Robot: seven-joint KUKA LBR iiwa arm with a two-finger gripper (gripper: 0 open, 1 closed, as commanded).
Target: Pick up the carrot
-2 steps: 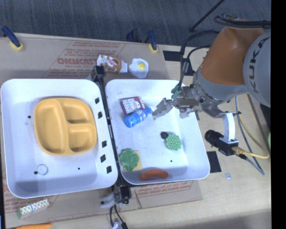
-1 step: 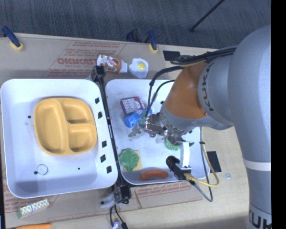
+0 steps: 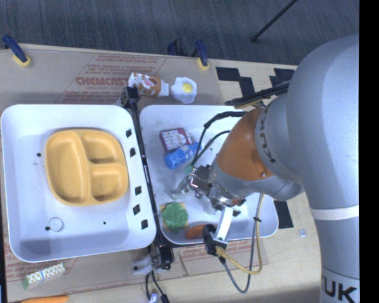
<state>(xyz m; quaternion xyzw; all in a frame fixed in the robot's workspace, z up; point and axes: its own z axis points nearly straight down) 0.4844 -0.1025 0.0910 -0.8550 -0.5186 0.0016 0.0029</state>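
A: So where is the carrot (image 3: 194, 232)?

B: Low in the right bin (image 3: 265, 226), near its front wall, just beside a green thing (image 3: 174, 216). Part of the carrot is hidden behind the wrist hardware.

A: And the tool (image 3: 188, 183)?

B: It sits above the middle of the right bin, near a blue item (image 3: 179, 158) and a dark packet (image 3: 175, 138). Whether it is apart or together I cannot tell; the metal parts are too cluttered to read. Nothing visibly sits in it.

A: What might go wrong?

B: My guess: the carrot lies close to the wall and tight against the green thing, so a descent could strike the rim or grab the neighbour instead. The loose cable (image 3: 240, 276) hanging off the wrist could also snag on the bin's edge.

A: The arm's pose?

B: It reaches in from the right, the grey body bulking over that side, the orange band (image 3: 243, 153) bent down toward the bin, wrist pointing left and downward. The left bin (image 3: 12, 169), with its yellow tray (image 3: 85, 166), is well apart from all this.
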